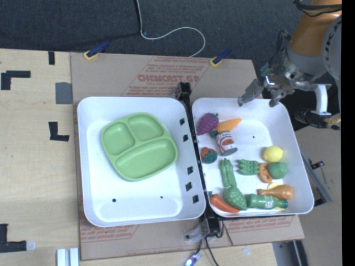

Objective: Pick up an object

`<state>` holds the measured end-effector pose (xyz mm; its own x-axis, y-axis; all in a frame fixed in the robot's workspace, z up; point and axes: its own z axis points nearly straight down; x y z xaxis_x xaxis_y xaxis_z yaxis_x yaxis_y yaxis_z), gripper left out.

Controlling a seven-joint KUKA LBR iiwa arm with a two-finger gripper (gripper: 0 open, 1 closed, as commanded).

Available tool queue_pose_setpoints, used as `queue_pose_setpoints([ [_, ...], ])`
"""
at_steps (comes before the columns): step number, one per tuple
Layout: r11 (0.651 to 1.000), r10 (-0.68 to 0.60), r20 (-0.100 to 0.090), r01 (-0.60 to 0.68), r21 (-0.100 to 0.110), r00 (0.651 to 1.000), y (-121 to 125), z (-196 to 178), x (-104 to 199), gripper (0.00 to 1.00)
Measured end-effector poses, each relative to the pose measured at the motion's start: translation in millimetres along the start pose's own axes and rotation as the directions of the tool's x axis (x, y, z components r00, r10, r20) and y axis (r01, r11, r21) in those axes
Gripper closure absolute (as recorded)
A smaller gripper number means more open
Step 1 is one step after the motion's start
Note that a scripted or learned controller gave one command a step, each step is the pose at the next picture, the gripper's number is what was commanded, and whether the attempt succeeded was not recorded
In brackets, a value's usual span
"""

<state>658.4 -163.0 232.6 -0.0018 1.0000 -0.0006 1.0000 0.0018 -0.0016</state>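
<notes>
From the overhead camera I see my gripper (pixel 259 95) hovering over the right bin's (pixel 295 143) far rim, fingers spread and holding nothing — poised for a descent, I judge. The toys lie below and left of it; nearest, the carrot (pixel 229 124) and grapes (pixel 207 123).

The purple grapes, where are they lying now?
In the camera view, the purple grapes lie in the right bin, at its upper left corner, beside the small can and the carrot.
</notes>
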Motion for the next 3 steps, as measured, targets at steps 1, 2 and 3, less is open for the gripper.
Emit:
queue_pose_setpoints([
  [1,1.0,-0.008,-0.002,0.008,-0.011,1.0,-37.8,-147.2,90.5,0.0],
  [2,1.0,-0.004,-0.001,0.004,-0.003,1.0,-63.2,-195.5,153.4,0.0],
  [3,1.0,-0.009,-0.004,0.009,-0.013,1.0,-122.6,-310.3,216.3,0.0],
])
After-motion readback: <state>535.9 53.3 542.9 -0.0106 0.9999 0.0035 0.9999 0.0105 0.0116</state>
